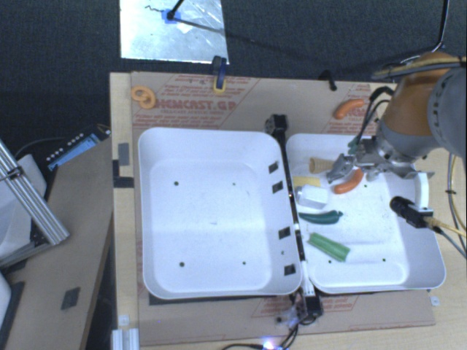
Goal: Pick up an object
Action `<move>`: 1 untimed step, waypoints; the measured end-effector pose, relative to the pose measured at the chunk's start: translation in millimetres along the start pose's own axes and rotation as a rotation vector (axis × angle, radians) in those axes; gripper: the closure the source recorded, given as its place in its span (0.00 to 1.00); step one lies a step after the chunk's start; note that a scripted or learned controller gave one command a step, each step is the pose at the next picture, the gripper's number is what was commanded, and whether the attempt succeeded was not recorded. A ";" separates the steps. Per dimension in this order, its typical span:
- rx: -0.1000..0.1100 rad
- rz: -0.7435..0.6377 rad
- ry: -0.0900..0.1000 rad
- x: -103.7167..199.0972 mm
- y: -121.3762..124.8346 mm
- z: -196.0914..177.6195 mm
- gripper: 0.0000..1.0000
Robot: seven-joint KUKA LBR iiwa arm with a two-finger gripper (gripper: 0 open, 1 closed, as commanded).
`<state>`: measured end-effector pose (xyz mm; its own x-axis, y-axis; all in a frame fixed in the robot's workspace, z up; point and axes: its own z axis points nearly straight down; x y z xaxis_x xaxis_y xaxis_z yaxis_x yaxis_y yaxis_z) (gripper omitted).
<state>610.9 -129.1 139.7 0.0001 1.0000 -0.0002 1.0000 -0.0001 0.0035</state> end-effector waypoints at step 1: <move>0.005 -0.001 0.000 -5.9 2.2 58.1 0.00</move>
<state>613.3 -135.0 81.6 -0.0010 1.0000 -0.0002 1.0000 0.0010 -0.0017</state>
